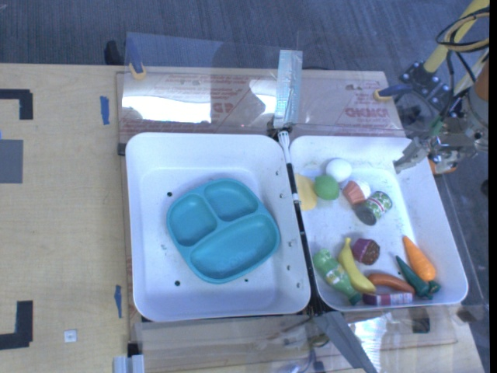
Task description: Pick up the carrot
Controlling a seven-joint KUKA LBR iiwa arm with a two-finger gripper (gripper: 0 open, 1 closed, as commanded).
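Poised over the far right corner of the right bin point(449, 231), the gripper point(415, 155) sits at the bin's rim with nothing visibly between its fingers; whether they are apart or together cannot be told at this angle. Well apart from it, the carrot point(419, 259) lies against the right wall of that bin toward the near right corner, orange with a dark green top pointing to the near edge. Just beside it along the near edge are a red chili point(390, 282) and a banana point(353, 269), with a dark red fruit point(366, 250) above the banana. A small tin can point(376, 206), a white ball point(338, 168) and a green ball point(327, 188) lie nearer the far edge. In the left bin point(147, 231) a blue divided plate point(223, 228) rests at the middle.
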